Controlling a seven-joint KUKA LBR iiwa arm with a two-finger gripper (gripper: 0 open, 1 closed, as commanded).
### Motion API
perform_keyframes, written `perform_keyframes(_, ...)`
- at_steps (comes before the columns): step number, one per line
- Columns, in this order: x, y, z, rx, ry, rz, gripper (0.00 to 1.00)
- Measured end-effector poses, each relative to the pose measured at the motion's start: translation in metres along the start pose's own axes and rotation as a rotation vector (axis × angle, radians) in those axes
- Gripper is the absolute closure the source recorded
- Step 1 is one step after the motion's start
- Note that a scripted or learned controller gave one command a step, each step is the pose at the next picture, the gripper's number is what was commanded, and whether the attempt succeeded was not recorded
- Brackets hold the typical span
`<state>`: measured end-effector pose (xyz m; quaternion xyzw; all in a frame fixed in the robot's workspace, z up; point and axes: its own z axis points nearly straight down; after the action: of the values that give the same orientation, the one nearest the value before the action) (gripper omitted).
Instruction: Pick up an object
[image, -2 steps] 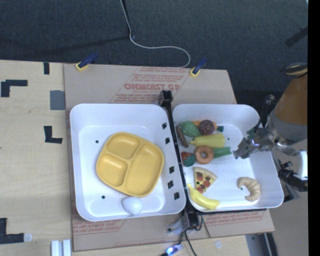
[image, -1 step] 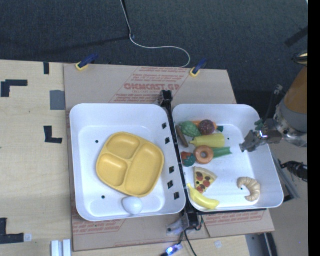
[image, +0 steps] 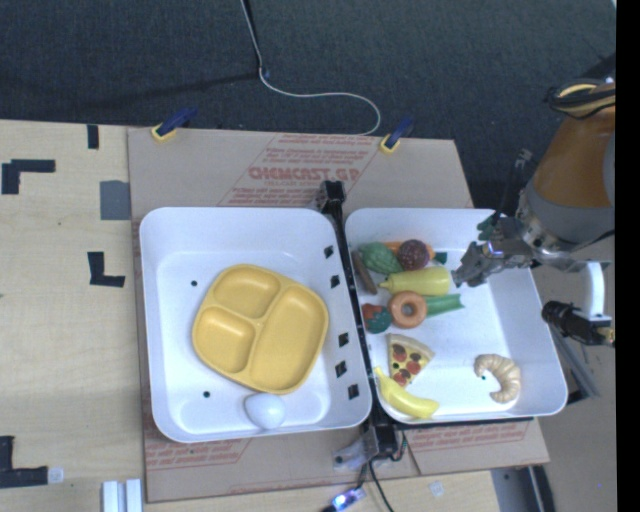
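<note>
Looking down from the camera view, we see our gripper (image: 470, 268) hovering in the right bin (image: 520, 330), beside the corn (image: 420, 282), likely to approach it; whether anything is grasped, we cannot tell.

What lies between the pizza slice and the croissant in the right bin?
Bare white bin floor: in the camera view nothing lies between the pizza slice and the croissant.

Two white bins (image: 160, 300) are counted. In left bin: 1 yellow tray (image: 260, 328), 1 white egg (image: 265, 409). In right bin: 1 croissant (image: 499, 377), 1 pizza slice (image: 407, 358), 1 banana (image: 405, 400), 1 donut (image: 408, 309), 1 corn cob (image: 420, 282), plus approx. 3 other toy foods, not identified.
</note>
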<state>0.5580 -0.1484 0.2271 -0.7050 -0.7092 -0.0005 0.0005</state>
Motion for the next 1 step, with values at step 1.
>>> perform_keyframes(1, 0.0508, 0.0218, -0.0080, 0.000, 0.001, -0.001, 1.00)
